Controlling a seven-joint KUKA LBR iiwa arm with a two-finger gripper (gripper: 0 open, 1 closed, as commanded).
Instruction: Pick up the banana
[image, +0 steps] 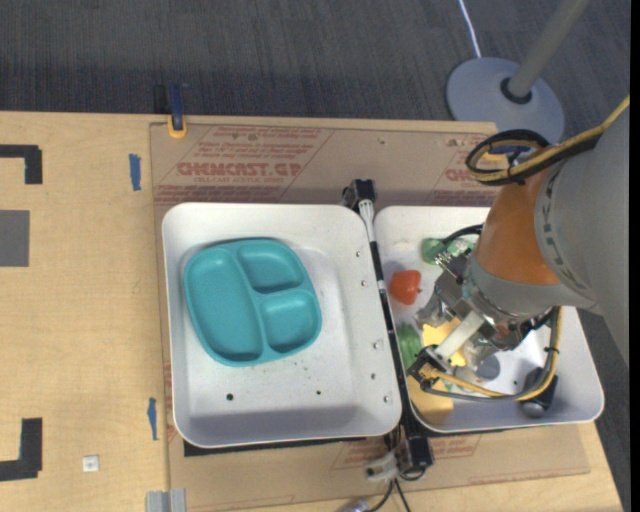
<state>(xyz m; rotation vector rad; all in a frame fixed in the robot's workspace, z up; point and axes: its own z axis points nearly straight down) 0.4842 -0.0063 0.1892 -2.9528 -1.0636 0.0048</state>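
Observation:
My gripper (449, 347) is lowered into the right bin (578, 400), near its left side, and the grey arm with its orange band covers most of that bin. A yellow patch, probably the banana (432, 332), shows just left of the gripper and is partly hidden under it. Whether the gripper touches it cannot be made out. Another yellow-orange thing (431, 406) lies at the bin's front left corner.
A red round item (404, 287) and green items (434, 249) (408, 346) lie in the right bin's left part. The left bin (200, 400) holds a teal divided plate (250, 300). A black clamp (359, 192) sits at the far end of the bins' shared wall.

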